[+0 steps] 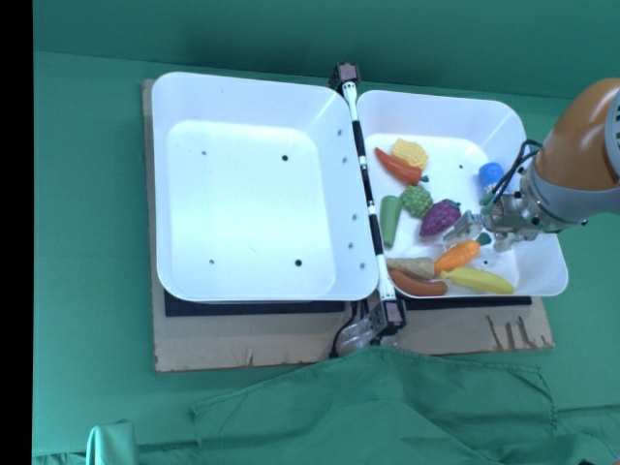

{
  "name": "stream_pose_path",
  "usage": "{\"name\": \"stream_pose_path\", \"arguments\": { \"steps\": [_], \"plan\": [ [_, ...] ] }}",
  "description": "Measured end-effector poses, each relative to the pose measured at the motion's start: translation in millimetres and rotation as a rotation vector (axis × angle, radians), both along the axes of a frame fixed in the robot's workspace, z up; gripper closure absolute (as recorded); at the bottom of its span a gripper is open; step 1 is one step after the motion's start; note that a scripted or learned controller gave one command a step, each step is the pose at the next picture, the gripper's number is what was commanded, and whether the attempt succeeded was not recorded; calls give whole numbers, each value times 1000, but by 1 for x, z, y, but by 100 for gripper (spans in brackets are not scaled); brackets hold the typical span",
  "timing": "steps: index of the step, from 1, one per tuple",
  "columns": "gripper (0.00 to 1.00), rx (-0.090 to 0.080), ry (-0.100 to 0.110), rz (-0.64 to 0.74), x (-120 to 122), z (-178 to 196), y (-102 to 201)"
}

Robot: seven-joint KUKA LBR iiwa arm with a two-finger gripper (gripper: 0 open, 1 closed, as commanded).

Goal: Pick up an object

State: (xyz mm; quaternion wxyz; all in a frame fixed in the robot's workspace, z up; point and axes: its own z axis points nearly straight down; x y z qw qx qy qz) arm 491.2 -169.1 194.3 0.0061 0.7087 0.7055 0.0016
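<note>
Orange carrot [457,256] just below end effector [474,227]

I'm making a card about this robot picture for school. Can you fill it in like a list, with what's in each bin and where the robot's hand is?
left bin: white, small dark dots on its floor
right bin: white, toy food inside
toys: corn, red chili, green pepper, green bumpy fruit, purple grapes, carrot, banana, sausage, blue toy
gripper: low over the right bin, between grapes and carrot
arm: comes in from the right, orange band
under bins: cardboard on green cloth
</note>
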Motion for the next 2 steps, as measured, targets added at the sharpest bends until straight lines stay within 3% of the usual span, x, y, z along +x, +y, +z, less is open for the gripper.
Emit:
{"name": "stream_pose_path", "arguments": {
  "steps": [1, 2],
  "plan": [
    [100, 1, 1, -3, 0, 9, 0],
    [100, 2, 0, 3, -2, 72, 4]
  ]
}}
